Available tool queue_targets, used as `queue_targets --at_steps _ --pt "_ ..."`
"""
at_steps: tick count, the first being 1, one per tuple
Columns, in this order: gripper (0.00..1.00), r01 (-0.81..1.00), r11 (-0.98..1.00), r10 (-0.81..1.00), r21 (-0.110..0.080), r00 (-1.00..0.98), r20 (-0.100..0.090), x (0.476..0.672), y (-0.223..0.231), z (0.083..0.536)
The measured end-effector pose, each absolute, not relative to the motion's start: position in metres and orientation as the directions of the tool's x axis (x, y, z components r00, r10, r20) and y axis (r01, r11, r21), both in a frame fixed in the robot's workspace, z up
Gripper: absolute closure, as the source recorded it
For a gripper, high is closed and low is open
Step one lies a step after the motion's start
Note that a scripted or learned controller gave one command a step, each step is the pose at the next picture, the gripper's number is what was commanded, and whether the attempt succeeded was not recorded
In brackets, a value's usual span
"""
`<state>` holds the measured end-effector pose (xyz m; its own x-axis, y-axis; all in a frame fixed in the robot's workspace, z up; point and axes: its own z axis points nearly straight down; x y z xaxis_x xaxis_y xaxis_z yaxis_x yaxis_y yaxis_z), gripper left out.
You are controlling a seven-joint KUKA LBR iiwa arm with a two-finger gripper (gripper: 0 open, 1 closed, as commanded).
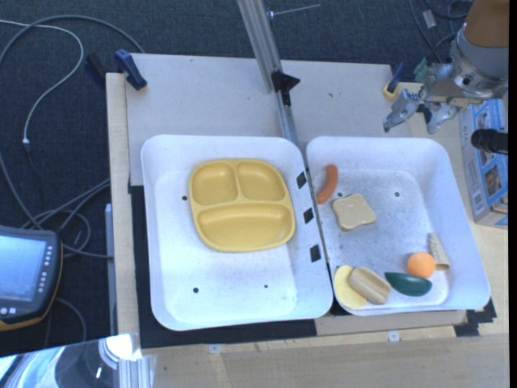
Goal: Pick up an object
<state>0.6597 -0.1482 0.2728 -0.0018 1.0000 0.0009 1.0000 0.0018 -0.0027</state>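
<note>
With the tool (pixel 418 113) parked above the desk (pixel 210 95) just past the far rim of the right bin (pixel 460 208), fingers spread and gripping nothing, choose a target first. Largest to smallest: yellow tray (pixel 241 203) in the left bin (pixel 161 217), too broad for a pinch. In the right bin: toast (pixel 354 212) lying flat near the middle, well apart from its neighbours; sausage (pixel 326 183) close to the dividing wall; bun (pixel 369 284), green piece (pixel 409 284) and orange (pixel 420 264) crowded at the near edge. Prefer the toast or sausage. Centre over it, align fingers across the narrow side, descend straight, close, then lift slowly.
</note>
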Motion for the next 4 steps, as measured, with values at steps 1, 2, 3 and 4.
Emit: queue_targets --at_steps 1,2,3,4 --pt "0.00 1.000 0.002 1.000 -0.003 -0.002 0.000 0.660 -0.148 0.273" --pt "0.00 1.000 0.000 1.000 -0.006 0.000 0.001 0.651 -0.148 0.227" --pt "0.00 1.000 0.000 1.000 -0.007 0.000 0.002 0.645 -0.142 0.182" --pt "0.00 1.000 0.000 1.000 -0.008 0.001 0.001 0.647 -0.151 0.126"
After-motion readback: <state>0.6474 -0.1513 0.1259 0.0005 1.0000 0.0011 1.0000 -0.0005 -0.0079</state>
